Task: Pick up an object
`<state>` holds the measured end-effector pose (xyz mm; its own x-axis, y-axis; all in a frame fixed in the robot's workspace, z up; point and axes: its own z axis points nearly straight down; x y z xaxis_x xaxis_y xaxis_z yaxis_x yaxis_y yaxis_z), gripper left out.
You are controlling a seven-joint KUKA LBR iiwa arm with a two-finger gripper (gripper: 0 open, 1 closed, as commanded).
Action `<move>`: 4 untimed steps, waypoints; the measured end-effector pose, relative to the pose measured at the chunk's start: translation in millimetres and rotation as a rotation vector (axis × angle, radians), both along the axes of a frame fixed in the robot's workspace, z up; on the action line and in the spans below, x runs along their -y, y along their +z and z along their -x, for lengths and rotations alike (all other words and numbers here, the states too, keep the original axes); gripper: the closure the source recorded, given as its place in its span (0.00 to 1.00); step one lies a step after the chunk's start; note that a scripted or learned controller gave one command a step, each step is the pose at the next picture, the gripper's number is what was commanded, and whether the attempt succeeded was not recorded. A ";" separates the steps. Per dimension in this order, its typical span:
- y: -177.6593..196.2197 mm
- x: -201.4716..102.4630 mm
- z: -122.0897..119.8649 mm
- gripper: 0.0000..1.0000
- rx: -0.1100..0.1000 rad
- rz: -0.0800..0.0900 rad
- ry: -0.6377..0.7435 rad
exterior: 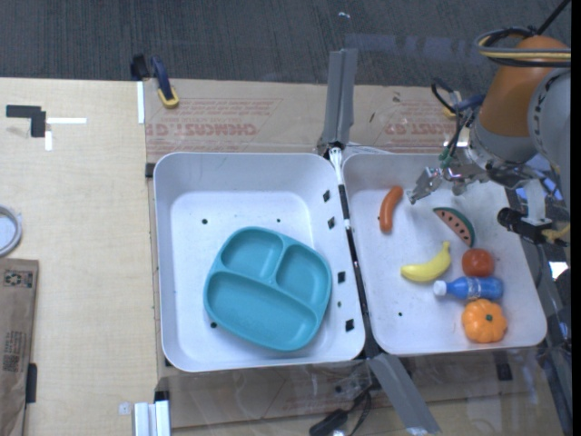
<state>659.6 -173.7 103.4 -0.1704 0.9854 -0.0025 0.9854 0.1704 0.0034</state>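
— Over the right bin (390, 334), what is the gripper (434, 182) doing?
— It hangs with fingers spread, holding nothing. The hot dog (389, 208) lies left of it; the watermelon slice (454, 224) lies just below.

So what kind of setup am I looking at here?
Most likely a robot picking test bench in a lab: two white bins side by side on a cardboard-lined bench, toy food like a banana and hot dog, plus a teal divided plate. The gripper hovers above.
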 end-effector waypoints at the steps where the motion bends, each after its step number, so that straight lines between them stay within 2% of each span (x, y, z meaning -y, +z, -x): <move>1: -0.1 0.0 0.1 0.00 0.000 0.000 0.000; 2: -11.3 -72.5 46.9 0.00 -0.004 -0.001 0.147; 3: -1.5 -70.8 46.4 1.00 -0.001 0.000 0.142; 4: -1.6 -70.7 46.5 0.00 -0.002 0.000 0.143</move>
<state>613.2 -103.0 101.9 -0.3088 0.9511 -0.0019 0.9511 0.3088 0.0019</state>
